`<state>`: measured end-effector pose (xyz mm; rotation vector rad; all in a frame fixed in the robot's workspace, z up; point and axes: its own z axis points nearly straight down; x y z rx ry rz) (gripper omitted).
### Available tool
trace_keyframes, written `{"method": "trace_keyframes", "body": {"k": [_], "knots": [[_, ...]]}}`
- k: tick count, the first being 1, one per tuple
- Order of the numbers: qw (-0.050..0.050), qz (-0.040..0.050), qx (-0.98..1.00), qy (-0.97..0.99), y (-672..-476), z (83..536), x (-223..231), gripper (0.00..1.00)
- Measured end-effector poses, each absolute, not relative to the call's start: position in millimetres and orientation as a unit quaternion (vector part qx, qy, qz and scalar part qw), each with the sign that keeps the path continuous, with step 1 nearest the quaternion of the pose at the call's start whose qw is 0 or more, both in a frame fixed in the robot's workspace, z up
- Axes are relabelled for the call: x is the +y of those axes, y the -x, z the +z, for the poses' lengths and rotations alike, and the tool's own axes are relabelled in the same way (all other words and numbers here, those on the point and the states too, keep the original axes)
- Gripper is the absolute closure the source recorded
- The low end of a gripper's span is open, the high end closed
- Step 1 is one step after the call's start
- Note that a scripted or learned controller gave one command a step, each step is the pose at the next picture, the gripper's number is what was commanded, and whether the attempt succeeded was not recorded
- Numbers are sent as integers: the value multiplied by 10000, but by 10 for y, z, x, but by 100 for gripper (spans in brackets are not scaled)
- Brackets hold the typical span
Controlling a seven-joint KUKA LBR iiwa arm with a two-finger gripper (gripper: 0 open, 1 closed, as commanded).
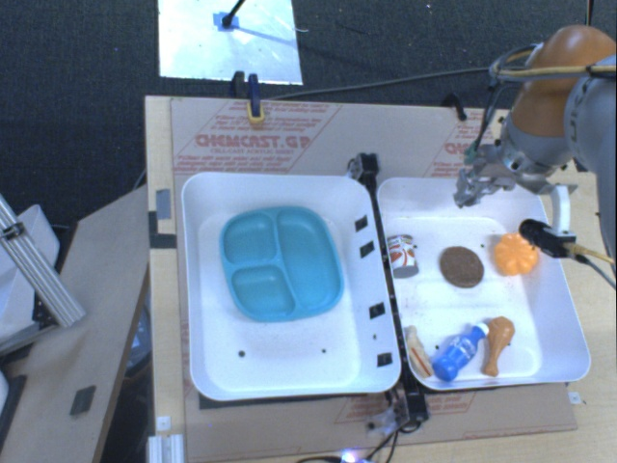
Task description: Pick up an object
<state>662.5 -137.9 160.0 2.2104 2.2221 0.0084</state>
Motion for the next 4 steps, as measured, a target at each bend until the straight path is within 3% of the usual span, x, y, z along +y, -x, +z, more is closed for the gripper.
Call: {"method": "trace_keyframes", "body": {"k": [2,4], "knots": [[29,20,7092,-7050,-6642,2380,-1417,100],[-9,4,7102,-7040,-6139,2353,-436,100]]}}
